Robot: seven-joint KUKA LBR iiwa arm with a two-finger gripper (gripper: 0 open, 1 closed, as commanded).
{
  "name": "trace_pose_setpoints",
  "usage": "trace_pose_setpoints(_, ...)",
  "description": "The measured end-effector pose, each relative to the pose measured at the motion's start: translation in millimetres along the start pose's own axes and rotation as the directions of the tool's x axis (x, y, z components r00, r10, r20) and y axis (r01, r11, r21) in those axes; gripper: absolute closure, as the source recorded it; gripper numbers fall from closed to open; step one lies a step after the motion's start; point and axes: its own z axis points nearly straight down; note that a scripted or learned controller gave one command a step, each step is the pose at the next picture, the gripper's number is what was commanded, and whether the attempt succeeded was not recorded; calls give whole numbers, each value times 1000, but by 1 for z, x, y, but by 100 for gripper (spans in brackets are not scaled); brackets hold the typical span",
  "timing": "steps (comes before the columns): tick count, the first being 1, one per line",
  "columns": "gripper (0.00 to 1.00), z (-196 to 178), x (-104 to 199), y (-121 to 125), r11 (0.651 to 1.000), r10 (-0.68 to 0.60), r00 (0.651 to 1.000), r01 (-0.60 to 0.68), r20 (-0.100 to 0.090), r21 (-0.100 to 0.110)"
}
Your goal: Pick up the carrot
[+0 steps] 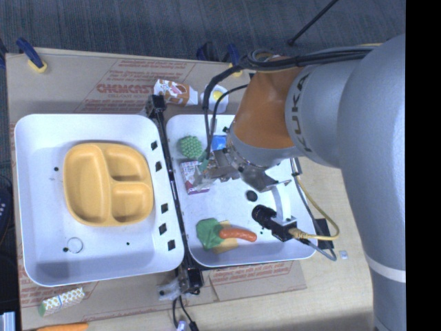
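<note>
Fingers' state impossible to tell, the gripper (pixel 207 171) hangs mid-frame above the carrot (pixel 238 234) and should descend squarely astride it.

This looks like a robotics lab, not a kitchen. A grey industrial arm (pixel 344 95) with an orange band leans over a worktop (pixel 331 288) lined with printed cardboard (pixel 124 81). Two white bins (pixel 27 185) are clamped side by side, loose cables (pixel 313 219) trail about, and grey carpet (pixel 138 12) lies at the far side.
</note>
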Motion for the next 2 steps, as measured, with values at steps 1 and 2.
trace_pose_setpoints(1,100,-100,-3,-23,984,-179,984,179,3,-5)
trace_pose_setpoints(2,100,-85,-81,-61,981,-192,981,192,3,-4)
